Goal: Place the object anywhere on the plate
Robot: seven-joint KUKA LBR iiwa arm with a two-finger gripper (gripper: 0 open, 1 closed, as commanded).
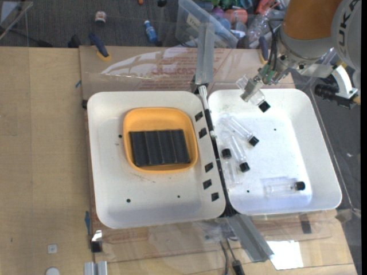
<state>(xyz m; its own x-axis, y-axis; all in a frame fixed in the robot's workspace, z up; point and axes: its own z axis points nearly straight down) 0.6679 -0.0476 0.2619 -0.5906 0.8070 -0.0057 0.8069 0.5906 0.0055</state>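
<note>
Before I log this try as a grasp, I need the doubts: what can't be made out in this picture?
- Claw: small and blurred; a clear vial with a black cap sits at its tip, but whether it is gripped is unclear.
- Arm: cut off by the top and right edges.
- Loose vials in the right bin: transparent, so outlines and count are unclear.

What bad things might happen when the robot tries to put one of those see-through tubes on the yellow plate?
1. The gripper seems to have a clear tube by one end only, so it may slip out.
2. The divider between the bins could knock it loose on the way over.
3. The plate already carries a black ridged block, so a round tube may roll off.
</note>
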